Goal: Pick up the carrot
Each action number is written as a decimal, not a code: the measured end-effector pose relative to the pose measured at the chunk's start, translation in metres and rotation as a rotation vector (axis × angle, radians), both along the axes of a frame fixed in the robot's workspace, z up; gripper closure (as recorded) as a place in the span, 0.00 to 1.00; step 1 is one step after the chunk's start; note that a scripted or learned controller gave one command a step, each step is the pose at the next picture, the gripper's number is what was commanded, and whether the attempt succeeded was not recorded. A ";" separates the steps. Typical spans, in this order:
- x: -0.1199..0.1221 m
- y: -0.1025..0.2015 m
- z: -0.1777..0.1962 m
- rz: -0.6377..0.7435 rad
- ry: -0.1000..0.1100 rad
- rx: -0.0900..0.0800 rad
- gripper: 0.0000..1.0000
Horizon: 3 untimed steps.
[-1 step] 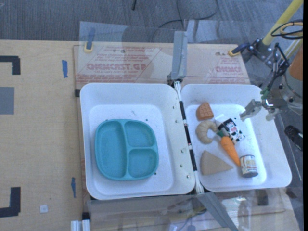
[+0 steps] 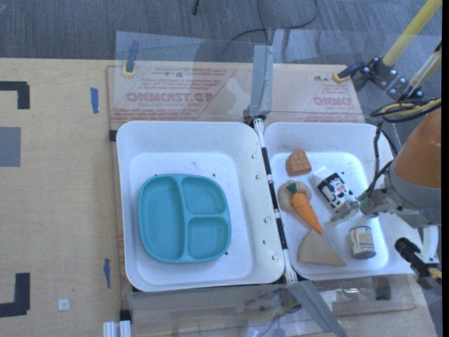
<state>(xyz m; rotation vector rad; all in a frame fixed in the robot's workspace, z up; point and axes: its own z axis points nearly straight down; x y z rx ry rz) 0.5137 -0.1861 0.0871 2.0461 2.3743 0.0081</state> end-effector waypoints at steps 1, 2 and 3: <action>-0.004 0.086 0.001 0.184 -0.002 -0.003 0.00; 0.048 0.077 0.000 0.192 0.000 -0.003 0.00; 0.077 0.085 0.001 0.461 0.000 -0.008 0.00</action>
